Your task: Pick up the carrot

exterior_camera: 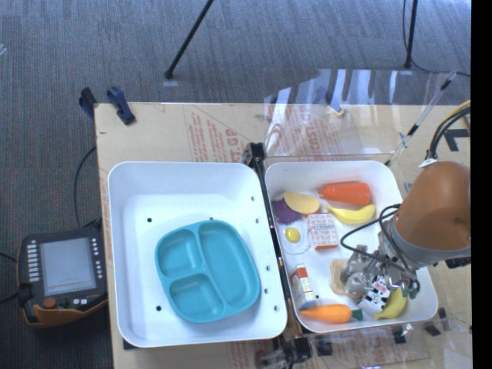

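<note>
Now the carrot (327,313) lies flat by the near wall of the right bin (388,169), just beside the gripper (367,281), whose opening I cannot tell, and it looks a light, stiff, slippery toy, best pinched across its thick middle.

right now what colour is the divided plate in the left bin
Light blue; the divided plate shows best in the camera view.

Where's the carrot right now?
In the camera view, the carrot lies along the near edge of the right bin, just below the small carton and left of the gripper.
</note>
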`<state>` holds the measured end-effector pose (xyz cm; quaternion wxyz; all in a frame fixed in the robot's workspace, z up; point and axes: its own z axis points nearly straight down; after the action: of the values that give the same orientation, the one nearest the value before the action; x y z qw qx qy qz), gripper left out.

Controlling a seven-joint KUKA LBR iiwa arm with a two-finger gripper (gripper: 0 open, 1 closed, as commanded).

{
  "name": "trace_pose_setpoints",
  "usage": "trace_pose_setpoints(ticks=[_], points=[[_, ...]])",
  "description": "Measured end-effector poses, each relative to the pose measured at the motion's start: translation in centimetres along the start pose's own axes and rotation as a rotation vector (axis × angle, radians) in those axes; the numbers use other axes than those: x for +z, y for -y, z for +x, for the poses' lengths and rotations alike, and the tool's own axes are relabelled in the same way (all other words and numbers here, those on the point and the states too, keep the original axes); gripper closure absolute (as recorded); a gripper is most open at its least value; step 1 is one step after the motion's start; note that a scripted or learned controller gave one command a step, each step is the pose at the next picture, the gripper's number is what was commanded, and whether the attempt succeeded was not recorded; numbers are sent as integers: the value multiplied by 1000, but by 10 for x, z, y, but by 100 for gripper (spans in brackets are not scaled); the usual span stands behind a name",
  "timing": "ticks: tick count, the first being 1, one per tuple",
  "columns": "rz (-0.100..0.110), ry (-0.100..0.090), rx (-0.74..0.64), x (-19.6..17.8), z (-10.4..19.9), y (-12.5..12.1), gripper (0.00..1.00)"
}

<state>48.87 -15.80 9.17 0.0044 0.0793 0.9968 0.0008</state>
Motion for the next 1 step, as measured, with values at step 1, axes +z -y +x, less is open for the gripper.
trace_pose_setpoints(ticks=[1], points=[[0, -12, 74, -11, 20, -46, 100]])
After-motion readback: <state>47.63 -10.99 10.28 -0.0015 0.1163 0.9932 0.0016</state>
